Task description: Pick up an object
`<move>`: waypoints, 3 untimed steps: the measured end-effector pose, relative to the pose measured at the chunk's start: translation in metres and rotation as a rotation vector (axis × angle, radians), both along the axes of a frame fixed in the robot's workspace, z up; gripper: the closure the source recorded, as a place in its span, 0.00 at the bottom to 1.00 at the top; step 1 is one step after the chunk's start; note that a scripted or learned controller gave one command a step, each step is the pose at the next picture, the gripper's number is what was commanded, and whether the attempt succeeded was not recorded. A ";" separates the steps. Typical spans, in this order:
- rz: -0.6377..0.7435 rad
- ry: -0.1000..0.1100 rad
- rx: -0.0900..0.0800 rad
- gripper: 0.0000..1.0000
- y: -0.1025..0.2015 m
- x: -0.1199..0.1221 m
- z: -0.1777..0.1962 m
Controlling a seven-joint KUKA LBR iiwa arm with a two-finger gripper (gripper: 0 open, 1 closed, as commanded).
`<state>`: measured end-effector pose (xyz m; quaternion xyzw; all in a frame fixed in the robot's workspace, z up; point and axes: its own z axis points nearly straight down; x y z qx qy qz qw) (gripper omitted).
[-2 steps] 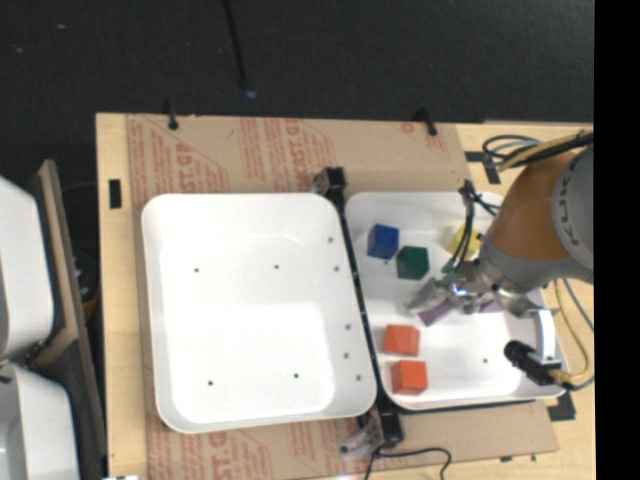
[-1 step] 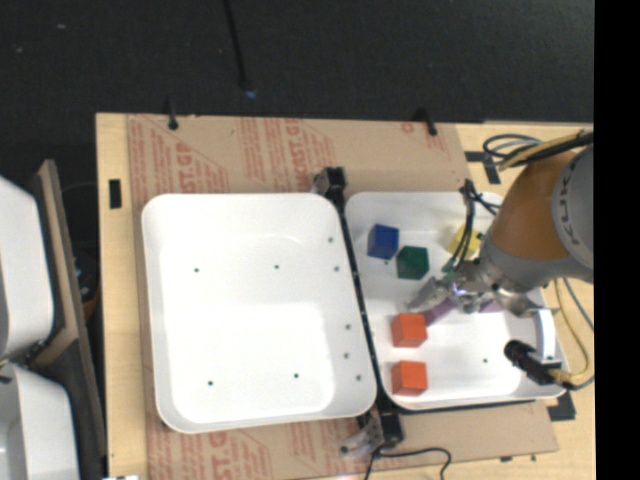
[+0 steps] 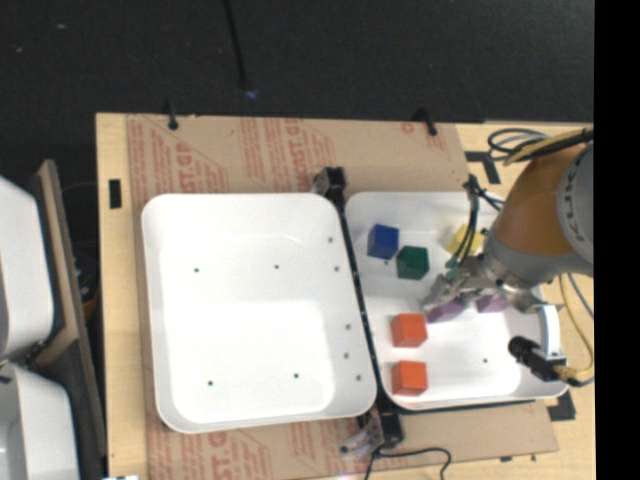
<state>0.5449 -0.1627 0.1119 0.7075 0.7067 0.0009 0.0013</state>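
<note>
The tool (image 3: 452, 296) was seen low in the right bin (image 3: 470, 393), beside a purple piece (image 3: 446, 309); whether it was open or held anything could not be told. For a clean pick, the descent should be centred on one object, clear of the green block (image 3: 412, 262) and orange block (image 3: 408, 330).

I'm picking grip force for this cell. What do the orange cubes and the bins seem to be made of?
Orange cubes: probably painted wood or hard plastic; flat matte faces, crisp edges, no glare. Bins: likely moulded plastic, smooth white with a slight sheen, rounded corners and a rolled rim.
</note>
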 end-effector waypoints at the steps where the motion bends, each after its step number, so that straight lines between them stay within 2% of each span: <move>1: 0.007 -0.007 0.001 1.00 0.066 0.028 0.105; 2: 0.006 -0.003 0.001 1.00 0.126 0.079 0.166; 3: 0.005 0.005 0.001 1.00 0.190 0.118 0.141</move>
